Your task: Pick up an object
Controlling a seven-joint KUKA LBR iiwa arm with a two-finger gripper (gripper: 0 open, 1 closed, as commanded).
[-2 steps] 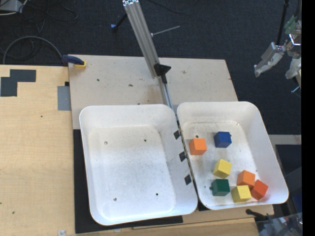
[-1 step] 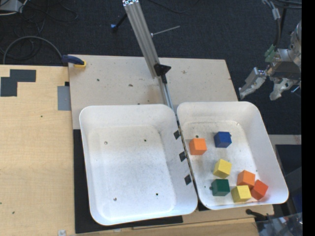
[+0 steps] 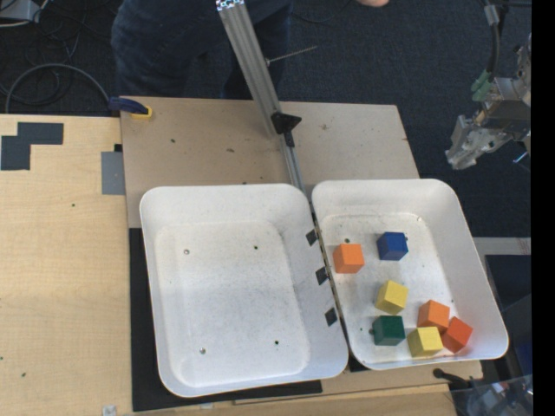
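Camera view: the claw point(image 3: 473, 146) is seen high at the right, off beyond the right bin point(image 3: 468, 232) — whether it is apart or together cannot be told. Seven cubes are scattered in that bin, well below the claw, the blue cube point(image 3: 393, 245) nearest.

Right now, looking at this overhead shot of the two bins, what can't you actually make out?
- Gripper: small and blurred near the camera view's right edge, outside the right bin; finger state unreadable.
- Arm: mostly cut off by that edge.
- Red block and neighbouring orange block: pressed together with the yellow block, so hidden faces and any gaps between them are unclear.
- Person at the top: cut off by the frame edge.
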